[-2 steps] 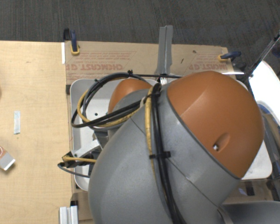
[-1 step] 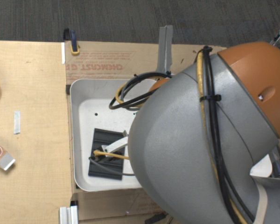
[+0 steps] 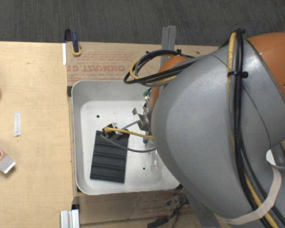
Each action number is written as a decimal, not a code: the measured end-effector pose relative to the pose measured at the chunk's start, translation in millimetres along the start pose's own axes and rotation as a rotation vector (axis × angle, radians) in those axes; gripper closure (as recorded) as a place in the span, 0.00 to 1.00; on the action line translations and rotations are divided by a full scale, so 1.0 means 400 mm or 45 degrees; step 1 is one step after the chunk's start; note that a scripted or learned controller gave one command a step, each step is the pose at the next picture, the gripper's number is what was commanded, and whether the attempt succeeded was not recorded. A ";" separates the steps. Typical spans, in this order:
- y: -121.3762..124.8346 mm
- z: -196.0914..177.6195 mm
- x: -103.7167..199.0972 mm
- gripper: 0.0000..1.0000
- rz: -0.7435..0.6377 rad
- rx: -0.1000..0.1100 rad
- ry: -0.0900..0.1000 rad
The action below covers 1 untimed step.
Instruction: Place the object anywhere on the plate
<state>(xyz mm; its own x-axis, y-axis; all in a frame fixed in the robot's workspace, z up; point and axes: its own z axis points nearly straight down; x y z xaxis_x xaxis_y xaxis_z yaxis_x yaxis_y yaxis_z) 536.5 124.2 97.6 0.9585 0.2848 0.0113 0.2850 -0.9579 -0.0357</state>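
Arm over a white bin on a wooden bench

The gripper (image 3: pixel 143 120) is mostly hidden, its state unclear; 1 black ribbed block (image 3: pixel 109 156) lies in the bin (image 3: pixel 80 127); grey carpet (image 3: pixel 109 8) lies beyond.

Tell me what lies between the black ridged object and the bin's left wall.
In the camera view, only bare white bin floor lies between the black ridged object and the bin's left wall.

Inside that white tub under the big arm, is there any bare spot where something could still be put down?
Yes. The white bin has bare floor along its left wall and far corner, above and left of the black ribbed block. A thin strip runs between the block and the near rim. The right side is crowded: the arm hangs over it.
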 end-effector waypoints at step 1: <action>-0.148 0.022 -0.114 1.00 -0.065 -0.045 -0.024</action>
<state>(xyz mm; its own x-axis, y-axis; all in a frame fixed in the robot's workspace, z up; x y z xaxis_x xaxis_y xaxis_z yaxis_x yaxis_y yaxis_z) 476.0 168.4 90.4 0.9426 0.3338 -0.0068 0.3338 -0.9427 -0.0004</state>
